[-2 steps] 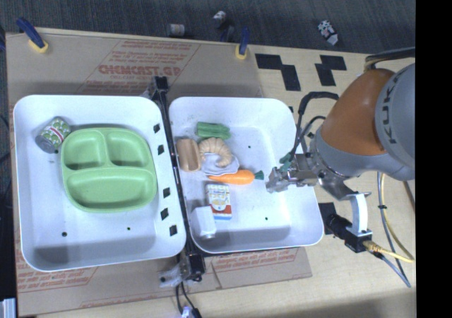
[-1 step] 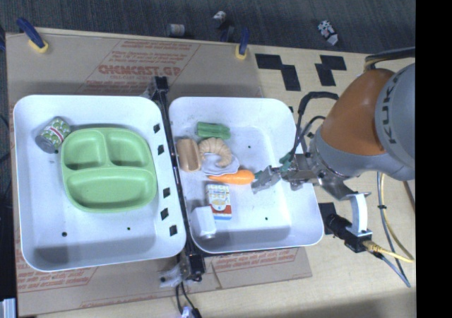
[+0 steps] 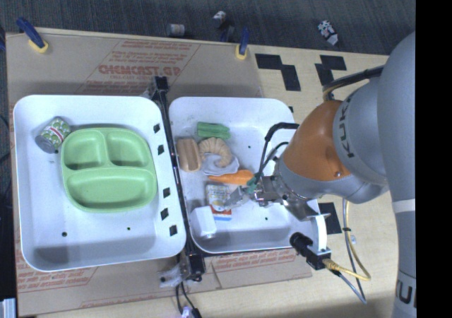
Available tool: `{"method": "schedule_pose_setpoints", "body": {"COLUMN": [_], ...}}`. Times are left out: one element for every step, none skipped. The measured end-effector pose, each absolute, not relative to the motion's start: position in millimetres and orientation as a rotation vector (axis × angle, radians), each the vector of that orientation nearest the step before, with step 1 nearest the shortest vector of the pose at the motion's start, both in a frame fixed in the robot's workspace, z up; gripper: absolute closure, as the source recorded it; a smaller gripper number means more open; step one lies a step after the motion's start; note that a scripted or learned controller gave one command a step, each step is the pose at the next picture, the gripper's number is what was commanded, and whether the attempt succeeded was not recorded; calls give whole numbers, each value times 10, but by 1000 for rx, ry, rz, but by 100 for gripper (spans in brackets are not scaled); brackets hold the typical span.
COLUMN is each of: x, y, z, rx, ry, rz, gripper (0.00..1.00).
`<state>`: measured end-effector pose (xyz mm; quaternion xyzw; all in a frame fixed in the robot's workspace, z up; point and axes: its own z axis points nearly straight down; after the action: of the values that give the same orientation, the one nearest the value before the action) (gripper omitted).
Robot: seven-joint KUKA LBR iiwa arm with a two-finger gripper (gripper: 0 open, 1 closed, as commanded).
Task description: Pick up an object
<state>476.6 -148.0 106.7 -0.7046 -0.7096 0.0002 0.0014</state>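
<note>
Carrot (image 3: 232, 177): 1, right bin (image 3: 233, 106) w/ 1 croissant (image 3: 217, 151); gripper (image 3: 248, 192) beside it, open/shut – can't tell.

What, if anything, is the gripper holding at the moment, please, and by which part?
It cannot be told. The gripper is low in the right bin, beside the carrot and the small carton; no object shows between its fingers.

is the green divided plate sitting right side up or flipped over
Right side up: the green divided plate in the left bin shows its three hollow compartments facing the camera.
</note>
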Motion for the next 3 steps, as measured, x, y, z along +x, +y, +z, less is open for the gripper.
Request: {"method": "schedule_pose_setpoints", "body": {"x": [4993,5007,4772], "y": [-1050,-1026,-228], "z": [947,1056,1921], "rx": [-2219,-2210,-2214], "ry": [-2234,-2235,-2228], "rz": [-3,-9,-3], "gripper": [0,100,100]}}
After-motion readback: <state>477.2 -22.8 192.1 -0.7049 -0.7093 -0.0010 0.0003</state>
